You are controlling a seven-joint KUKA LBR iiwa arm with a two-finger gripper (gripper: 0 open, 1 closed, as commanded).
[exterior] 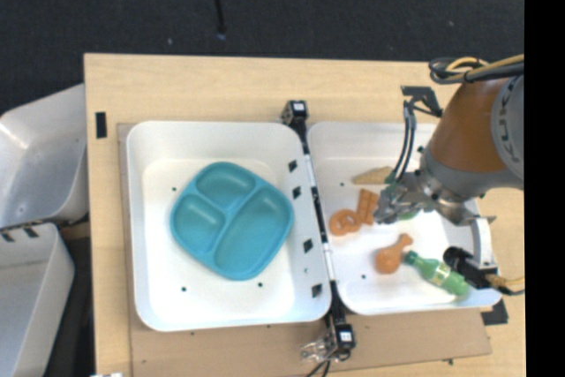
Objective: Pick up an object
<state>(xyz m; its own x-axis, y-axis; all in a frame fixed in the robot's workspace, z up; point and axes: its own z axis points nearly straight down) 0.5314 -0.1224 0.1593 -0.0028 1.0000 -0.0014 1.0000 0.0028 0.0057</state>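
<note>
Could not read the fingers, dark and blurred, so clenched or released left unsaid. Found the gripper low over the right bin, on the far side of the centre rail from the left bin, with nothing seen between its tips.

Counted two bins, one on each side of the centre rail. Counted one teal divided plate, left of the rail, near it but not touching. Counted five loose things right of the rail:
- orange ring piece, closest to the rail
- orange block, just past the ring, just beside the gripper
- tan wedge, same reach from the rail, further up the view
- orange drumstick, further from the rail, lower in the view
- green bottle, furthest from the rail, lying down near the bin's lower edge

Saw bare white floor beside the rail above and below the ring piece. Saw a clear margin all round the plate.
</note>
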